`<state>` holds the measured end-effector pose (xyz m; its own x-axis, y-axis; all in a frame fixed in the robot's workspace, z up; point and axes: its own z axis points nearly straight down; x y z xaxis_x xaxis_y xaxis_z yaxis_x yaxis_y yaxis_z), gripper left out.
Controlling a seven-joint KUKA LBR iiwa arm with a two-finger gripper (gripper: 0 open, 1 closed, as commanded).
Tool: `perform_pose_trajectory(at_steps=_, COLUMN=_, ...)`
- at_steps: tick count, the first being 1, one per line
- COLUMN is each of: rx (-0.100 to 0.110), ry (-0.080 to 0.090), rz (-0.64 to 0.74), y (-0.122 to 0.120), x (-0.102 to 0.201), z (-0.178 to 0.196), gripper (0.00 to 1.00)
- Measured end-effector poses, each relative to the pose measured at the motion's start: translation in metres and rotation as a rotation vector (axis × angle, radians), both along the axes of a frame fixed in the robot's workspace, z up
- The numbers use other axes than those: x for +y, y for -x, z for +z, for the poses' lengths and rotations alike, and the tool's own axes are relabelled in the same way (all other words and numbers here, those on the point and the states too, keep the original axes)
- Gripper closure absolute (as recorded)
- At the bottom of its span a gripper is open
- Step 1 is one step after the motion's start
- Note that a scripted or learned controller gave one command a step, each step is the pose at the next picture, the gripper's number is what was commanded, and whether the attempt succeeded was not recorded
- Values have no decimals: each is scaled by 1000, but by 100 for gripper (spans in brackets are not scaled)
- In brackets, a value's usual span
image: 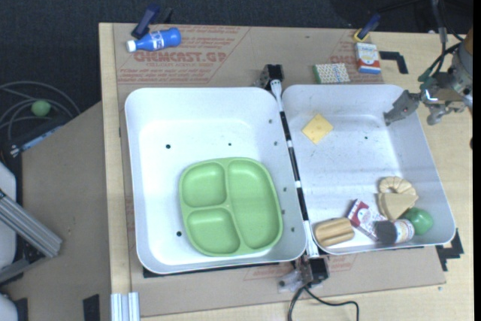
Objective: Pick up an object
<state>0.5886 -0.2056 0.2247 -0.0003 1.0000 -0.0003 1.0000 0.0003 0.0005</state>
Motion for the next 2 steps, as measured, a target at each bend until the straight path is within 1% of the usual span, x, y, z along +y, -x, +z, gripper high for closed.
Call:
perform_pose_trajectory(at_steps=1, rx=2, ry=-2, rz=1, y=14, x=46, z=-53, gripper=0)
perform_pose_trajectory(at_steps=2, rx=4, ry=-2, rz=1, y=19, x=111, z=-126, gripper=0)
